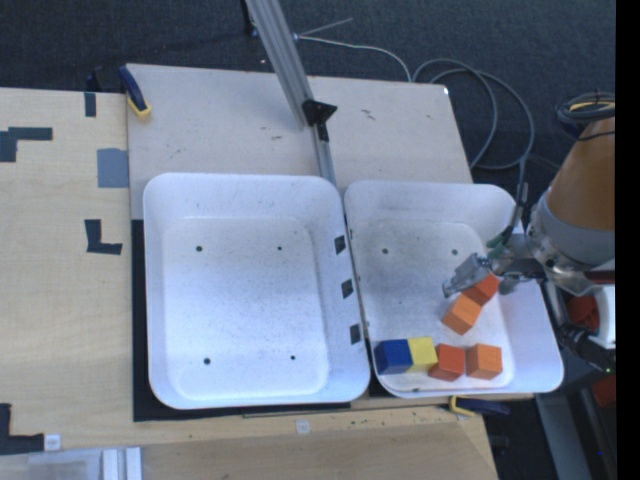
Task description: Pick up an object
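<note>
floor (150, 8): dark carpet | bench (60, 298): light wood | pole (285, 53): slanted metal | cable (470, 78): looped on floor

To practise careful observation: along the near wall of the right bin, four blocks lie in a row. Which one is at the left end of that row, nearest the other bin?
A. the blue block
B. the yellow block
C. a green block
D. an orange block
A: the blue block lies at the left end of the row in the right bin, with the yellow block next to it.
</note>
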Robot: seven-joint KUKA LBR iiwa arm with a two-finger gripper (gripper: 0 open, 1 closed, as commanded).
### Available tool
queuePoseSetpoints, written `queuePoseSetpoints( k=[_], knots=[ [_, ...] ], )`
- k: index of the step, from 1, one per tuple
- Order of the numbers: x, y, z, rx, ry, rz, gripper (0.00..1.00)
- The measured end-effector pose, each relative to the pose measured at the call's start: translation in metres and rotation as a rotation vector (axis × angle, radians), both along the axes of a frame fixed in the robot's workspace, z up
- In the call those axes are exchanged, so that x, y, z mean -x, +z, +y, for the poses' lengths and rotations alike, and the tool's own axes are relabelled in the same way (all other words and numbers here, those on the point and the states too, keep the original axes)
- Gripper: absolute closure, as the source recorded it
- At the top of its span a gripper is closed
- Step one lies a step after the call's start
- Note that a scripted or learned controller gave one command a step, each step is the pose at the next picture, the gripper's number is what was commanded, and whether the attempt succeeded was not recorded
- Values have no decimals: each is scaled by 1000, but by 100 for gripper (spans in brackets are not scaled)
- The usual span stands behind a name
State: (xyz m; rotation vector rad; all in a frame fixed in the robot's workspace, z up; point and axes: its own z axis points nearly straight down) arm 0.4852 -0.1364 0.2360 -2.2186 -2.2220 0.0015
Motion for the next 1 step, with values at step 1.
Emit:
queuePoseSetpoints(
  k=[1],
  knots=[
    [-4,-121,-25,10,-1,-21,0]
  ],
)
